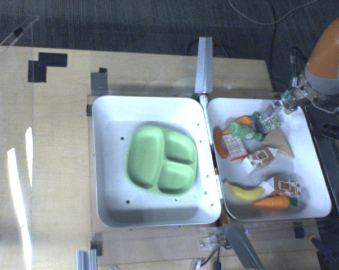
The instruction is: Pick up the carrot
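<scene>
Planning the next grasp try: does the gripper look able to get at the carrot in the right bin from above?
Probably yes. The carrot lies with its top bare near the right bin's front wall, the banana beside it and a small carton just behind. The gripper is at the far end, over other items.

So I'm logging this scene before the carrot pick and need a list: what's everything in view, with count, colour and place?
bins: 2, white, side by side on the bench
tray: 1, green, three compartments, left bin
carrot: 1, orange, right bin, near edge
banana: 1, yellow, beside the carrot
cartons: 3, white and orange, right bin
bottle: 1, green, right bin, far part
gripper: 1, over the right bin's far part
</scene>
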